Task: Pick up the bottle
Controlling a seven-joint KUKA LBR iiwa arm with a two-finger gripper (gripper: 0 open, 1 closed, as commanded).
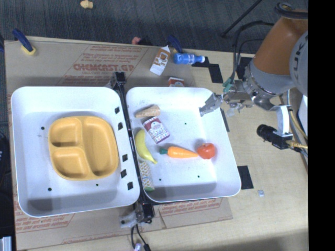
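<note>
Lying in the right bin (230, 184), from near to far, are a banana (142, 147), a carrot (179, 152) touching a tomato (207, 150), a small red carton (156, 129) and a bread piece (147, 111). At 9 o'clock, the left bin (23, 192) holds a yellow divided plate (84, 147). At the right bin's 2 o'clock corner hangs the gripper (210, 105); if it is open or closed I cannot tell. Beyond the bins, at 12 o'clock, the blue bottle (187, 59) lies on its side on the bench (272, 203), well apart from the gripper.
</note>
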